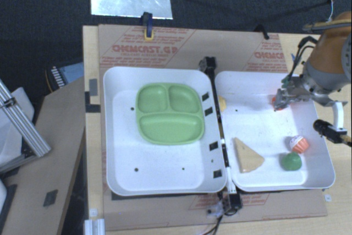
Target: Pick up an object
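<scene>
Objects to pick lie in the right bin, at the right of the frame, and you can see the gripper low over that bin's upper part, near its back wall. You cannot tell whether its jaws are apart or together; the tips blur into a small reddish spot against the white floor, and nothing can be made out between them. The arm comes in from the upper right edge, orange band above the grey wrist.

Below the gripper, well apart from it, an orange-and-white piece sits near the bin's right wall, with a green ball just beside it, lower in the frame. Left of those, a tan wedge lies close to the divider between the bins. A small yellow piece rests against the bin's left wall, higher up.

The left bin holds a green divided plate in its upper middle.
</scene>
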Available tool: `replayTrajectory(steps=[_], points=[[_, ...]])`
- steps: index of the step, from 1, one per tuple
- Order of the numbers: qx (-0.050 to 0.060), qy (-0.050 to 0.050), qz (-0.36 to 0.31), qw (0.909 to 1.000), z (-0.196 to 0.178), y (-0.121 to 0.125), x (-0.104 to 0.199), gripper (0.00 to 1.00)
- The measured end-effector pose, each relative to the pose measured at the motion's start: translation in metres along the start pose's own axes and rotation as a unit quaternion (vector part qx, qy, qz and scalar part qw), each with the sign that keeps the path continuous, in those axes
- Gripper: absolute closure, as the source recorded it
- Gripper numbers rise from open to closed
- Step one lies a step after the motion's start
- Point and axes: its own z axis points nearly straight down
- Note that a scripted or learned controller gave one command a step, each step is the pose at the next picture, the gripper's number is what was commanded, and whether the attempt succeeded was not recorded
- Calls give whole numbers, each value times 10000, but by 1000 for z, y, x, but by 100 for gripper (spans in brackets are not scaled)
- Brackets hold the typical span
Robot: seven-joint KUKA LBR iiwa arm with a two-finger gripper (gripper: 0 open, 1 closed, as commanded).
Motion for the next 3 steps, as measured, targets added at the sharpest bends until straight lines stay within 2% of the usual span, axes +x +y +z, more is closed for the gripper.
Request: replayTrajectory(steps=[1,2,3], points=[[6,-1,-2,10000,-60,9,-4,100],[11,2,-3,10000,-91,10,-4,100],[29,11,-18,10000,-85,9,50,100]])
